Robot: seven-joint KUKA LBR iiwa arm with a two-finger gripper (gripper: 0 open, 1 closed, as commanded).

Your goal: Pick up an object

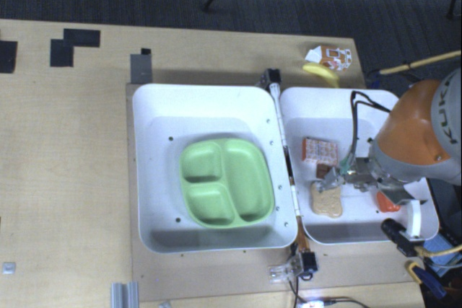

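**Operator:** What do you count on the bench?

**Observer:** You have two white bins side by side. The left bin (151, 155) holds one thing: a light green plate (225, 182) split into three compartments, lying flat near the middle. The right bin (317, 108) holds at least three loose things: a flat red-and-white printed packet (320, 150), a tan, biscuit-like piece (327, 203), and a small orange-red item (388, 205) partly hidden under the arm. Outside the bins, beyond the right one, you see one yellow banana-shaped toy (317, 71) and one small orange-and-white packet (333, 57) just beside it.

**Operator:** And the gripper?

**Observer:** Your gripper (333, 179) sits low in the right bin, between the printed packet and the tan piece, right at that piece's upper edge. The tan piece is rounded, pale brown, lying flat near the bin's front wall. The fingers look dark and close together, but you can't tell whether they grip anything.
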